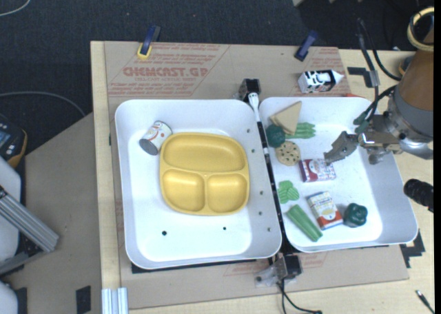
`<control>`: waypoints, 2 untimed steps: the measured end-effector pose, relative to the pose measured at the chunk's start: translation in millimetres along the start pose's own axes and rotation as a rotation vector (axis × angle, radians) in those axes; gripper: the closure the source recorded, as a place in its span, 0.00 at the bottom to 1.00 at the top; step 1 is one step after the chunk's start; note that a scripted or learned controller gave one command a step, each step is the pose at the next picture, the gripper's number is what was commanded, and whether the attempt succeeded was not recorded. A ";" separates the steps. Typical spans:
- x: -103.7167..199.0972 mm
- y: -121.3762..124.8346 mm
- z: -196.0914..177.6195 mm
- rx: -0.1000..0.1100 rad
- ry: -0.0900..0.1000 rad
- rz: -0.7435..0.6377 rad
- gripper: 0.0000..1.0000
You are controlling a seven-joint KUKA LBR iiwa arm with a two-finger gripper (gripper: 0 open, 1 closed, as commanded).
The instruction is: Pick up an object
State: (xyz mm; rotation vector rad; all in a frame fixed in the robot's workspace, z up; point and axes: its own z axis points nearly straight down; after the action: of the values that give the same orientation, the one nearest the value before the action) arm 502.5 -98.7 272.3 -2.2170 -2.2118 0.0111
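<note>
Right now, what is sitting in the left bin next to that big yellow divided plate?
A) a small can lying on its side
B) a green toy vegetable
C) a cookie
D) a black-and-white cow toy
A: a small can lies on its side at the upper left corner of the yellow divided plate in the left bin.

Workbench on dark carpet

A brown board (pixel 207 71) printed with red lettering covers the pale bench (pixel 76 168), held by blue clamps (pixel 147 41) at its far edge; dark carpet (pixel 103 3) with loose cables surrounds it.
</note>
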 end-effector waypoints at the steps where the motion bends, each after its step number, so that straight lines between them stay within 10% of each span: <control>1: 0.1 1.9 -5.5 -0.012 -0.002 -0.003 0.00; 2: -4.8 -5.7 52.3 -0.004 0.000 -0.001 0.00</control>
State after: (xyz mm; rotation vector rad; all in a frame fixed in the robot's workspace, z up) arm 496.2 -103.3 220.1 -2.2186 -2.2148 0.0063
